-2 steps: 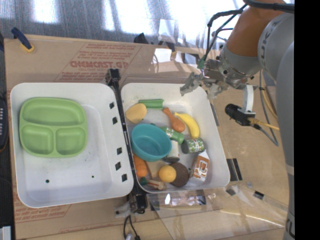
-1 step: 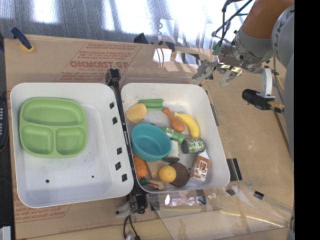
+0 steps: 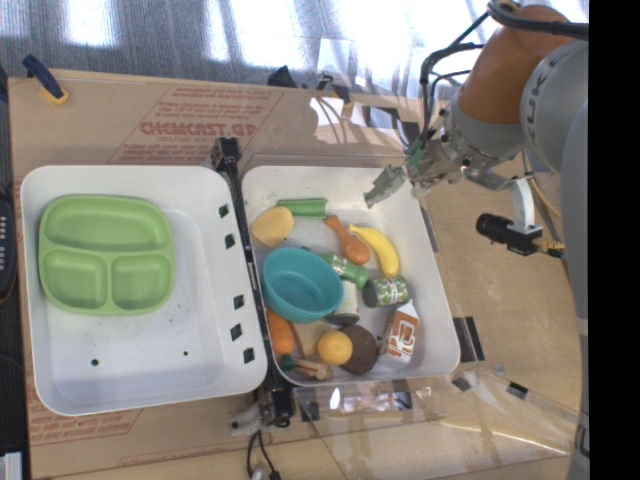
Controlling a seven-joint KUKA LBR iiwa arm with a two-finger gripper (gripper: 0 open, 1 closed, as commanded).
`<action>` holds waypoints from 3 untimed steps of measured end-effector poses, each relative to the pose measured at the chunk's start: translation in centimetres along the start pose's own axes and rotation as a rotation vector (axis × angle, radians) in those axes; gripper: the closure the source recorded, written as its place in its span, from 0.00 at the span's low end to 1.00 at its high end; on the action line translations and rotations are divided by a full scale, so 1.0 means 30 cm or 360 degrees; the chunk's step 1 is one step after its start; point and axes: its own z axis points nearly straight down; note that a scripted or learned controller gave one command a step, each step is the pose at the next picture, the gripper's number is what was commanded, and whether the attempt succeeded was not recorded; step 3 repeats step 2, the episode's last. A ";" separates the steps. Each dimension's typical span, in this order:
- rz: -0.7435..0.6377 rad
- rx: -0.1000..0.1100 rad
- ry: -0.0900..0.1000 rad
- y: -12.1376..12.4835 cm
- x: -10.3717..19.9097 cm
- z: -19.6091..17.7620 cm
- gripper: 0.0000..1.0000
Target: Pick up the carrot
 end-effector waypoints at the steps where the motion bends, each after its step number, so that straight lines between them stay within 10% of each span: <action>1: -0.0243 -0.0003 0.0000 -0.015 -0.009 0.463 0.00; 2: -0.0256 -0.0009 -0.0012 -0.005 -0.014 0.410 1.00; 3: -0.0256 -0.0009 -0.0012 -0.005 -0.014 0.410 1.00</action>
